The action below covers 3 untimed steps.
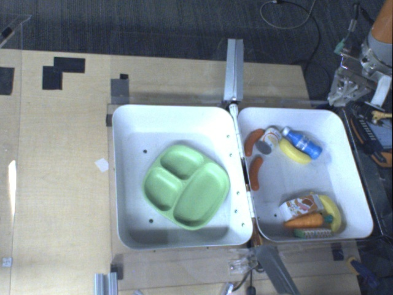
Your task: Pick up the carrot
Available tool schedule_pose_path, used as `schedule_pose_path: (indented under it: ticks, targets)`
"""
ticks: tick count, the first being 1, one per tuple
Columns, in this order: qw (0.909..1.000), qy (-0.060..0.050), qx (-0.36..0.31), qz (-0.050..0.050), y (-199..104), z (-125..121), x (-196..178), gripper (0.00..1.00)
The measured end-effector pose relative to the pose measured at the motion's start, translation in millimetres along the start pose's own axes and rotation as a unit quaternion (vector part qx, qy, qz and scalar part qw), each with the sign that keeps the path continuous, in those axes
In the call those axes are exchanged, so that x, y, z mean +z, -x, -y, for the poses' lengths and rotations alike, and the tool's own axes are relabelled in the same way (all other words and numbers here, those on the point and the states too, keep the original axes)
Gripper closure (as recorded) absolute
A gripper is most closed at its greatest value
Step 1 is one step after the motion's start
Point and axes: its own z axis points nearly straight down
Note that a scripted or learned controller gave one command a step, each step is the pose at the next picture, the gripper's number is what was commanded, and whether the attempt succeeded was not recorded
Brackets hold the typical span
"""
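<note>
The carrot [305,222] lies flat near the front wall of the right bin [353,165], its length running left to right. It touches a small printed packet [299,206] just behind it and a banana [332,212] at its right end, so any grasp there would likely crowd those neighbours. Farther back in the same bin sit a blue bottle [303,144] on another yellow banana [293,153], a small can [267,142] and two sausages [253,158] by the dividing wall. The left bin [129,165] holds a green sectioned plate [187,185]. The gripper [349,90] hangs beyond the far right corner, well apart from the carrot; whether it is open or closed cannot be told.
</note>
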Motion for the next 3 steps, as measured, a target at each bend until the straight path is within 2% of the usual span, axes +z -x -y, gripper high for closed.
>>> schedule_pose_path:
  ticks: [1,2,3]
  targets:
    - [1.0,-0.002,0.008,0.0,-30.5,20.3,51.0,1.0]
    - [0.9923,-0.003,0.124,0.001,-24.4,14.2,112.2,1.0]
    - [0.96,-0.001,0.28,0.001,17.5,10.5,64.9,1.0]
